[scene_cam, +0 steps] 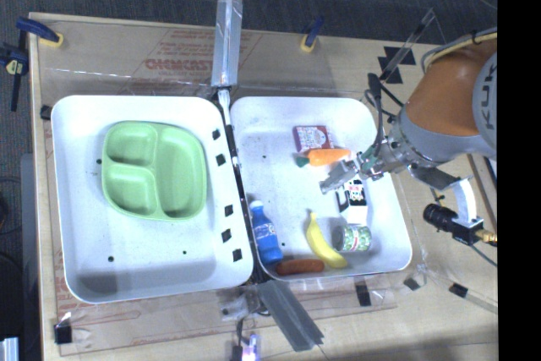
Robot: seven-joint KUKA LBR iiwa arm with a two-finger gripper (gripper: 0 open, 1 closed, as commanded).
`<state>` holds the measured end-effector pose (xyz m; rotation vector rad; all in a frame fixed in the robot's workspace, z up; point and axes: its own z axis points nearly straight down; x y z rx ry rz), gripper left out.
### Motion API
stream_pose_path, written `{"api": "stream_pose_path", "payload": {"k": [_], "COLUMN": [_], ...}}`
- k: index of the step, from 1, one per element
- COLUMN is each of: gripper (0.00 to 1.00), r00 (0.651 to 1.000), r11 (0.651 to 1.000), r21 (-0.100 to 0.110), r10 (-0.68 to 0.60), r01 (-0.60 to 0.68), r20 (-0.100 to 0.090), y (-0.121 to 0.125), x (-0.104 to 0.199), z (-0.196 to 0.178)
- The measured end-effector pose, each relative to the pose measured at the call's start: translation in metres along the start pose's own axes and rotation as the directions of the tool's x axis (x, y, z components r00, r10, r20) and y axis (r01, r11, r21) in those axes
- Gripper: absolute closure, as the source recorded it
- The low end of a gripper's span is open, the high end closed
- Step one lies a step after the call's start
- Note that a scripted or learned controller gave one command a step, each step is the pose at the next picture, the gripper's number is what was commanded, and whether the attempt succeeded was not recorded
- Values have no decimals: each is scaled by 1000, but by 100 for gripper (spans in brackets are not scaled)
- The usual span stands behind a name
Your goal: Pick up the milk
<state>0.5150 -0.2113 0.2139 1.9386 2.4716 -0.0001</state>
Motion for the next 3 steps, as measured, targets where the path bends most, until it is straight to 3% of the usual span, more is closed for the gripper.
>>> {"api": "stream_pose_path", "payload": {"k": [1, 2, 3], "gripper": [0, 0, 0], "r00": [995, 998, 1000], "r11": [995, 998, 1000], "r21": [1, 1, 3], "r10": [-95, -69, -11], "r01": [95, 69, 11], "r20": [0, 0, -2], "y": [99, 47, 6], "x": [8, -11, 24], "z": [23, 8, 54]}}
